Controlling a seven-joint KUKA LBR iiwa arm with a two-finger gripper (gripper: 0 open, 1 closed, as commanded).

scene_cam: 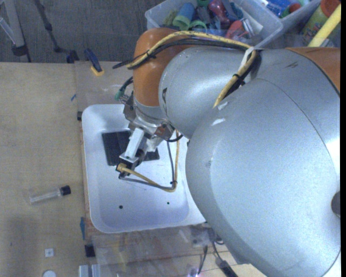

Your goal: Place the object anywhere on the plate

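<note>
A flat black square plate [114, 146] lies in the left white bin [102, 205], toward its far left part. My gripper [144, 135] hangs low over the plate's right half, under the orange band of the wrist. The wrist and the big grey arm hide its tips and whatever lies below them. I see no object between the fingers or loose on the plate's visible part. The arm covers the right bin.
On the bench left of the bin lies a clear tube with a black cap [48, 193]. A blue clamp [95, 64] sits at the back. A tub of coloured toys [216, 16] stands behind the bins. The bin's near floor is bare white.
</note>
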